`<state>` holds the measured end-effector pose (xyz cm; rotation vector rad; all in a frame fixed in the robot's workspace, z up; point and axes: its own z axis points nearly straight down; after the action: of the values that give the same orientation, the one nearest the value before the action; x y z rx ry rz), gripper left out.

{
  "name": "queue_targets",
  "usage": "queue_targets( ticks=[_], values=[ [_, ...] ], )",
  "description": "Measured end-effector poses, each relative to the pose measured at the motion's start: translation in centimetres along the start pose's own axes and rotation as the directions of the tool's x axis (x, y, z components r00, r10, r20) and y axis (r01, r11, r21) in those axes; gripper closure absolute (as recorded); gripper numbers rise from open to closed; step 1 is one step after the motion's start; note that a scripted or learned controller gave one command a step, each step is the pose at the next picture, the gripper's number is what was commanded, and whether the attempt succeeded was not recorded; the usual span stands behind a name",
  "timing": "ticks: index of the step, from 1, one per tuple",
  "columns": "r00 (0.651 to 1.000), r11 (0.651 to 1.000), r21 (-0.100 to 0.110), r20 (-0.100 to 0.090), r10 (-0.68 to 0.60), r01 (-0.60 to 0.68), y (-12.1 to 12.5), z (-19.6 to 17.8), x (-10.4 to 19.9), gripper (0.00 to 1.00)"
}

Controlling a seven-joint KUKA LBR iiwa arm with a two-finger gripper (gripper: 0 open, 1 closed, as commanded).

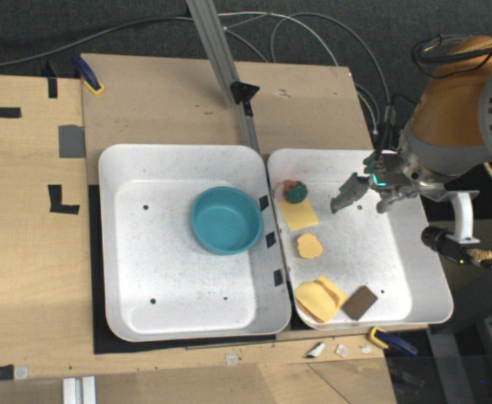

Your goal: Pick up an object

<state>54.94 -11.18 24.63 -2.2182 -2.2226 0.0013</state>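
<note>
Camera view, looking down on both bins: over the right bin (414,305), near its far right part, hangs the gripper (367,197), two dark fingers splayed wide apart, one reaching left toward the middle of the bin, the other shorter on the right. Nothing between them, bare white floor showing in the gap. So, by the look of it, no pick made yet; whole task left to do. Candidates all lying on the floor of that same bin, along its left side: a small teal and red ball-like toy (294,192) at the far end, touching or just beside a flat yellow square (299,216); then a small orange-yellow lump (309,246) just nearer; at the near end a larger yellow piece (318,299) with a brown block (360,302) right beside it. Closest to the left fingertip: the teal toy and the yellow square, near but clearly apart. Over in the left bin (128,225), a blue bowl (225,219) sitting upright, well away from the gripper. Left to do, as judged: choose one, drop down, close, lift. As for writing: no brand, label or lettering legible anywhere, not on the objects, bins or arm; too small to make out if there at all.
</note>
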Motion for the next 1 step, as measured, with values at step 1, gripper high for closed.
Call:
queue_targets(
  ticks=[1],
  values=[
    [1.000, 1.000, 0.004, 0.000, 0.001, -0.001, -0.74, 4.79, 0.59, 0.00]
  ],
)
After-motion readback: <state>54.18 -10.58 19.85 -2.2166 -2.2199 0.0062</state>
